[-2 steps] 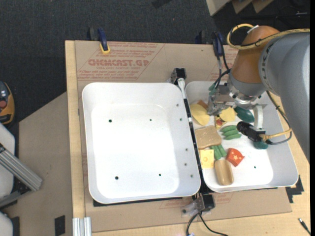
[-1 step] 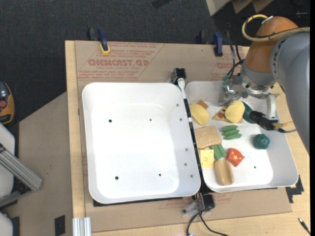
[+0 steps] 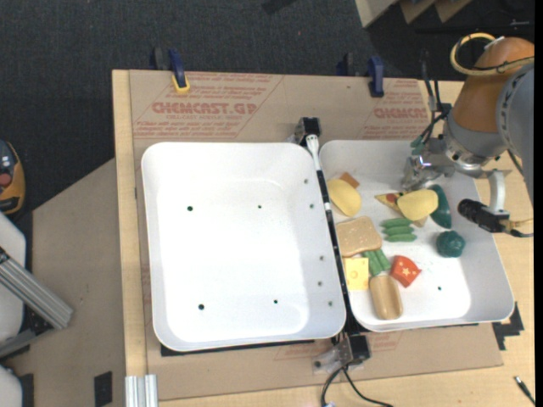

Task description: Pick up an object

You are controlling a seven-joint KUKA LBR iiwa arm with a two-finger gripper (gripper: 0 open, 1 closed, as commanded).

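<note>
A yellow lemon-shaped piece (image 3: 417, 204) lies in the right bin (image 3: 488, 291), just below the gripper (image 3: 418, 175), whose fingertips hang right above its upper edge; whether they stand apart or together cannot be told from this angle. Close around it lie a dark green piece (image 3: 441, 211), green bean pods (image 3: 397, 230), a green ball (image 3: 450, 244), a red piece (image 3: 405, 270), a bread slice (image 3: 358, 235), a cheese block (image 3: 356, 273), a sausage (image 3: 384, 298) and a second yellow piece (image 3: 344, 197), while the left bin (image 3: 170, 253) sits alongside. The brown board (image 3: 136, 125) under both bins reads "CHEMCAST G.P" in red.
</note>
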